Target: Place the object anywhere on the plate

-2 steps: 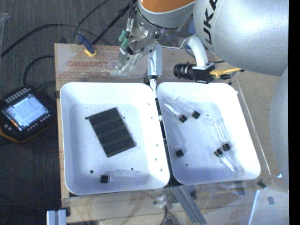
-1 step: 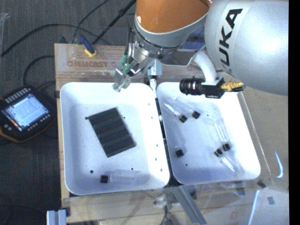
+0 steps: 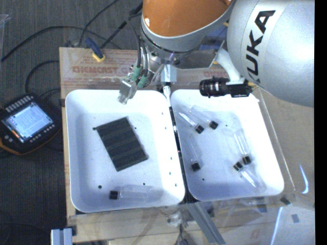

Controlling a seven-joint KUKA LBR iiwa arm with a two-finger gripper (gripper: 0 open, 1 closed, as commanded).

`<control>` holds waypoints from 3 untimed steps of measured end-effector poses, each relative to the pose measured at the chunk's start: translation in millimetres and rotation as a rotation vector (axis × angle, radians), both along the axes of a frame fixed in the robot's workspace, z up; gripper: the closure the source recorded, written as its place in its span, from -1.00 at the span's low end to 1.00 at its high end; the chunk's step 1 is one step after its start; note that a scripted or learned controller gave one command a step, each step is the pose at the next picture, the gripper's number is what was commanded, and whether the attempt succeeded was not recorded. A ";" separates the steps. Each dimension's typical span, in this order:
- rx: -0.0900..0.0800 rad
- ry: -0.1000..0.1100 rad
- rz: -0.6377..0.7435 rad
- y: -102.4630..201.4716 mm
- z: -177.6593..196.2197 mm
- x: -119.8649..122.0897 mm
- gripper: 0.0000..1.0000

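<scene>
Over the left bin's far rim: pincer [image 3: 127,92], hanging from the grey arm with its orange band [image 3: 179,9], tips just above the rim's back edge
Pincer state: cannot tell whether it is open or closed; nothing seen between its tips
Left shallow white bin [image 3: 76,137]: holds the dark ribbed rectangular plate [image 3: 121,144], lying flat and turned at a slant near the middle
Task's thing: clear plastic tube with a black cap [image 3: 127,192] lies on its side near the front wall of the left bin, well apart from the plate and from the pincer
Open room, left bin: bare white floor on all sides of the plate, widest at the far left corner and along the front left
Shared edge: the two bins meet along a narrow dark seam [image 3: 173,137] running front to back
Right shallow white bin [image 3: 271,152]: several more clear capped tubes [image 3: 242,147] scattered about, some crossing near the far side, some near the front right corner; small black caps [image 3: 195,166] lie loose among them
In the way: arm body and a black cylindrical part [image 3: 217,87] overhang the far edge of the right bin
Around the desk [image 3: 82,65]: grey-and-orange handheld pendant with a lit screen [image 3: 26,122] on the floor to the left, black cables [image 3: 46,34] trailing behind
</scene>
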State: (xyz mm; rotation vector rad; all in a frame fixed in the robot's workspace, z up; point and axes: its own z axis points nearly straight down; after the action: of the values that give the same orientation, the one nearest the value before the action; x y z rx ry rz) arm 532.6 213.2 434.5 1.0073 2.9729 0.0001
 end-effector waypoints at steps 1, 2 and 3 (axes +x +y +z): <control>-0.001 0.000 0.202 -35.1 -0.3 27.6 1.00; 0.000 0.000 0.481 19.5 -0.2 22.8 1.00; -0.001 -0.001 0.576 19.6 0.2 26.4 1.00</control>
State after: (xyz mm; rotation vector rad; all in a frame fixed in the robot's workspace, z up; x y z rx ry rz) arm 559.0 232.8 434.7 0.1216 3.1351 0.0005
